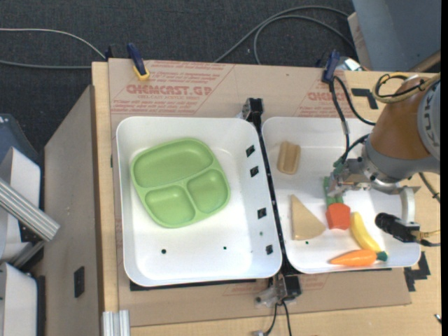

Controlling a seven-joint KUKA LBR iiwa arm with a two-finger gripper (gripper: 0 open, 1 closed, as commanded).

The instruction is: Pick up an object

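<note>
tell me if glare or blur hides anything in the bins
Camera view: lighting is even and soft, the white bins bright but not blown out; the green tray, carrot and banana stay sharp with faint shadows; the tool is partly hidden under the arm's wrist, not blurred.

Gripper: fingers masked by the wrist housing above; their spread cannot be told.
Red object: directly below the gripper; its upper end is covered by the gripper, contact unclear.
Arm: up and right of the gripper, cut off by the right edge.
Right bin: its right rim, beyond the gripper, is hidden under the arm.
</note>
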